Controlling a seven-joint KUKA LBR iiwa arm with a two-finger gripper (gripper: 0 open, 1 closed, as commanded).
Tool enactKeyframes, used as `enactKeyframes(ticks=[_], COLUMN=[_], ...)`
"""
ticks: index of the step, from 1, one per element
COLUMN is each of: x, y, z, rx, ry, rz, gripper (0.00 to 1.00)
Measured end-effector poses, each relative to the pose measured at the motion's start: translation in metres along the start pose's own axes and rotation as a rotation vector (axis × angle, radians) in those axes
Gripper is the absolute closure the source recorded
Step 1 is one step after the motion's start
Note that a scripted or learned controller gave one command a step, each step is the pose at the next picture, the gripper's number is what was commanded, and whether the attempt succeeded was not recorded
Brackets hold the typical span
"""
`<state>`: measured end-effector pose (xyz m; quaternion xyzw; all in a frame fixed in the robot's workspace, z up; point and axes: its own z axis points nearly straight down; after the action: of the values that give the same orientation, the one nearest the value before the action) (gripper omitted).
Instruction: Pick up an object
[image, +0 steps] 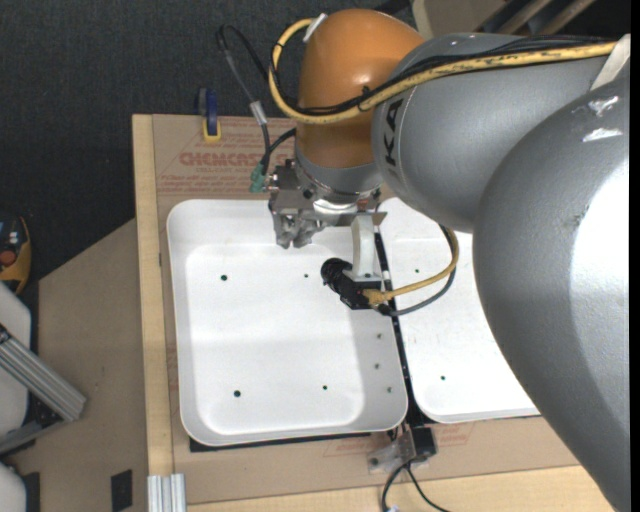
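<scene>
My gripper (293, 237) hangs over the far edge of the left white bin (200, 330), below the orange wrist band. Its short metal fingers (285, 232) point down toward the bin floor near the back wall. I see nothing between them. Whether they stand open or shut is hidden by the viewing angle. No loose object shows on the left bin's floor, apart from small dark dots.
A black cable fitting with a yellow hose (350, 285) dangles from the wrist over the bin's right side. The right white bin (470, 370) lies largely under the grey arm. A blue clamp (210, 112) sits at the cardboard's far edge.
</scene>
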<state>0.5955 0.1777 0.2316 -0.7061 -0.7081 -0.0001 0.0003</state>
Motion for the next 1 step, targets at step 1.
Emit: enactKeyframes(ticks=[1], x=[0.0151], y=[-0.0181], z=[-0.0317], rx=[-0.003], ry=[0.001], rz=[0.0], gripper=[1.0])
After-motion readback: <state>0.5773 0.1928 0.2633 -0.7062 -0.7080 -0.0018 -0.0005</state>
